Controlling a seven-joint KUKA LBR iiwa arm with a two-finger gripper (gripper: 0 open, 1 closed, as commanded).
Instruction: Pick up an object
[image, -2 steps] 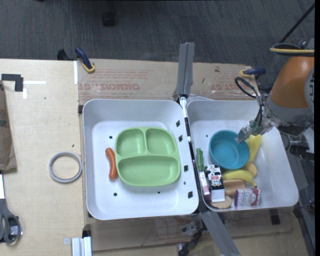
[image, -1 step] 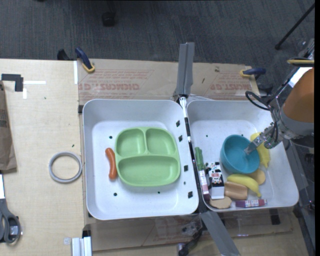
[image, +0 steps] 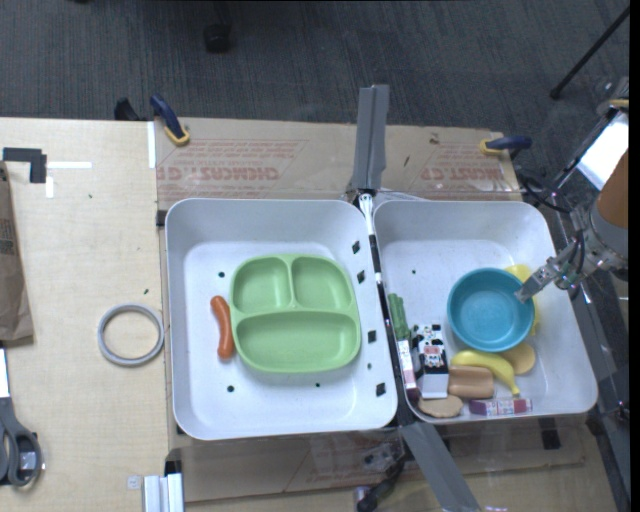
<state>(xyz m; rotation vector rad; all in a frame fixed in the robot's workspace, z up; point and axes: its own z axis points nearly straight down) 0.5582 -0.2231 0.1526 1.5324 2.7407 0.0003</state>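
Bright, even overhead light; soft shadows, sharp

Grey metal end effector, thin fingers; orange band above wrist; dark cables.

The left bin holds a light green divided plate with three compartments, lying flat and upright near the middle. Just beside its left edge lies an orange hot dog, set lengthwise.

The right bin holds a blue bowl, upright, open side up, with something yellow showing behind its far rim. Below the bowl a yellow banana lies on its side, touching a tan bread roll and a flat brown cookie. A small black-and-white carton lies left of these, near green stalks along the bin's left wall.
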